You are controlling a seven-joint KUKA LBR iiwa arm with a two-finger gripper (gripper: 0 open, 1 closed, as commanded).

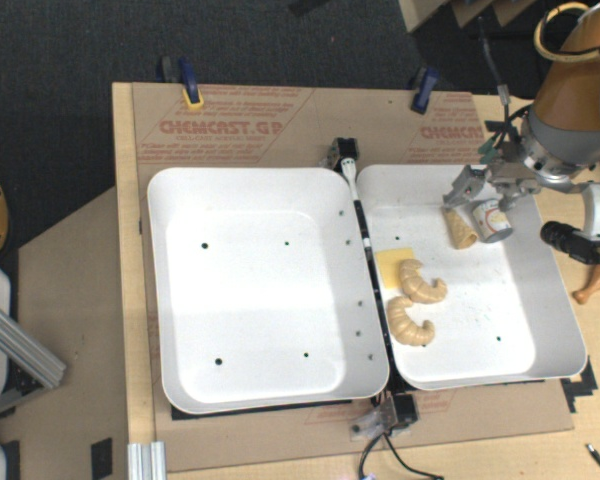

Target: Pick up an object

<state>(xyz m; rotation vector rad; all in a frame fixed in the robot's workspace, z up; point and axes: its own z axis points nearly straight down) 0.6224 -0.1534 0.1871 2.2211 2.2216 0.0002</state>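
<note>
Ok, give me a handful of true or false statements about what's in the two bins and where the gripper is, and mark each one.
1. Two croissants lie in the right bin. True.
2. The croissants sit in the left bin. False: they lie in the right bin, near the divider between the bins.
3. A flat yellow piece lies beside the upper croissant. True.
4. The gripper hangs above the left bin. False: it is over the far part of the right bin.
5. A tan cork-like cylinder lies in the right bin close to the gripper. True.
6. The bins rest on a blue mat. False: they rest on a brown cardboard sheet.
</note>
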